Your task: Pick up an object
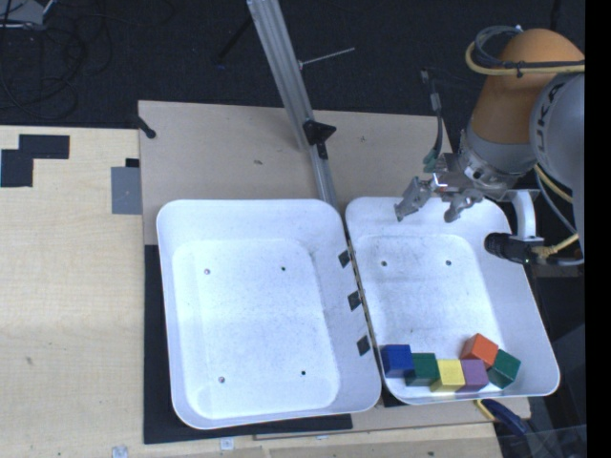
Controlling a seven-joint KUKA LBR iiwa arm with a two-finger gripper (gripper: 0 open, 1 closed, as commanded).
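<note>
Camera view | we saw gripper (431,204) spread open, holding nothing, at far rim of right bin (535,327) | blocks (449,363) clustered in its near corner, well apart | we judged approach pending

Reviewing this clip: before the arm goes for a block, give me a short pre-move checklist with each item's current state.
1. Targets present: small blue cube, dark green block, yellow cube, purple cube, orange cube and green cube lie in the right white bin: ok.
2. Gripper open with nothing between its fingers: ok.
3. Gripper above the blocks: not ok; it hangs over the bin's far rim.
4. Blocks separated for a clean grasp: not ok; they cluster in the near corner.
5. Bin floor between gripper and blocks unobstructed: ok.
</note>
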